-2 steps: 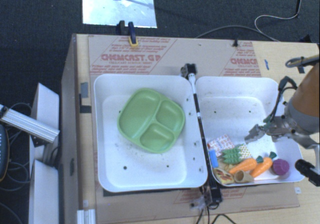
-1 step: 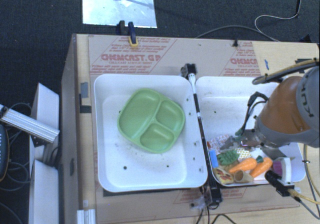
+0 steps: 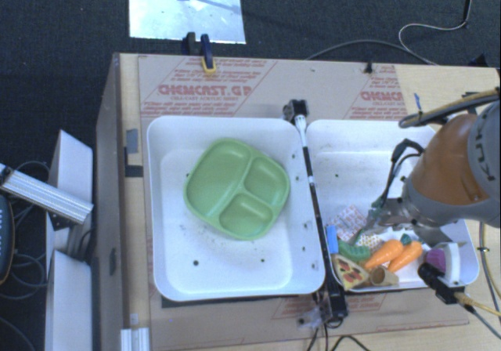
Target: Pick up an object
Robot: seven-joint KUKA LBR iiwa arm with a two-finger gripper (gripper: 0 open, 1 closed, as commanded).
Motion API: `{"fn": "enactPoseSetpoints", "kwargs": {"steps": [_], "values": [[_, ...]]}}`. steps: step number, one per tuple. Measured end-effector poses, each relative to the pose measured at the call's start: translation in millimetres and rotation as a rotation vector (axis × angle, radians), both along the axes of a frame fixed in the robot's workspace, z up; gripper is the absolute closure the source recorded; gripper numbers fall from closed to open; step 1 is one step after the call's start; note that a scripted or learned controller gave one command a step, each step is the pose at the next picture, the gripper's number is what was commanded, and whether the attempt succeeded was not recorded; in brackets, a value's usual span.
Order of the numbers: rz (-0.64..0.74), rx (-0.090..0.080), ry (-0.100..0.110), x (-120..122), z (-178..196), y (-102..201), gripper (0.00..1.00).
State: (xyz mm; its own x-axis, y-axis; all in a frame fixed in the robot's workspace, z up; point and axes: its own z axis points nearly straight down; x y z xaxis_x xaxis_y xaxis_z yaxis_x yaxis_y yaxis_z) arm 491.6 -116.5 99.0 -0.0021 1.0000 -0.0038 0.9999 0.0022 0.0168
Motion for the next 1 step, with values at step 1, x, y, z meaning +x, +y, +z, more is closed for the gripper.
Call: {"fn": "enactPoseSetpoints", "kwargs": {"steps": [1], "values": [[-0.002,0.002,0.013,-4.3,64.2,-47.9,1.0]]}}
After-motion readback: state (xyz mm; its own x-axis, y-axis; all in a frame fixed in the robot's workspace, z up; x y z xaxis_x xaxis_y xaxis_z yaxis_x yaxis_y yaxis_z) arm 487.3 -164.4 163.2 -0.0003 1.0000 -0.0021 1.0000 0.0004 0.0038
